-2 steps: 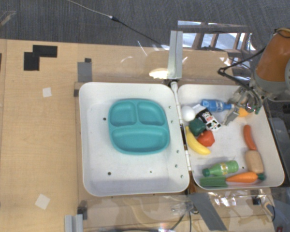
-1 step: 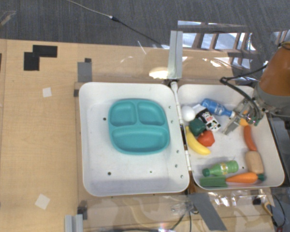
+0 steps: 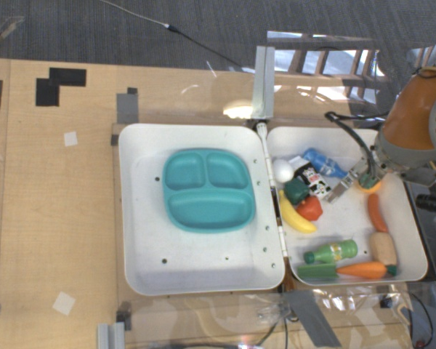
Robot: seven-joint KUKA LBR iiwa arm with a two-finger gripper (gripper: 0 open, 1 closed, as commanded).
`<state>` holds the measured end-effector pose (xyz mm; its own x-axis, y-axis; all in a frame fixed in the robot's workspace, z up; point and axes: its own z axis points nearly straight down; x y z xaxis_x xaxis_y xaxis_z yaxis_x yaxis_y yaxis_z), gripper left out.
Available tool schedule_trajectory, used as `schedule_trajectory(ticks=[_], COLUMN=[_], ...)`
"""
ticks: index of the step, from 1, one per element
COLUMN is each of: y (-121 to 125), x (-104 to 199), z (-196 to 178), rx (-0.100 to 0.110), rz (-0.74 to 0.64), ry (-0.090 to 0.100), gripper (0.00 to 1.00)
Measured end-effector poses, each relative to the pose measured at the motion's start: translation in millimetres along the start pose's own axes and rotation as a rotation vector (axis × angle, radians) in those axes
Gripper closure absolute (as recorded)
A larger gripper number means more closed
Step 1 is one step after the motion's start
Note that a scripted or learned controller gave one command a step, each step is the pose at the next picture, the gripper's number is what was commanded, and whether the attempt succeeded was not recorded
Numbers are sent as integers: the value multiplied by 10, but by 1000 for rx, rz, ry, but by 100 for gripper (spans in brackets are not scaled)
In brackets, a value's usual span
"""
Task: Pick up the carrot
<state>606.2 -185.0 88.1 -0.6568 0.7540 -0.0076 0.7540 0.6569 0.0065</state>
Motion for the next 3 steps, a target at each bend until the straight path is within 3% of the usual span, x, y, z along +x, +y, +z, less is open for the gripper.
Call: schedule_trajectory(ticks=[1,2,3], y=[90,-213,-173], x=[-151,-93,-110], z=[9,1,-139], rx=[1,1,-6], rz=[207,167,160], ry=[0,-1,-10], gripper=[0,0,100])
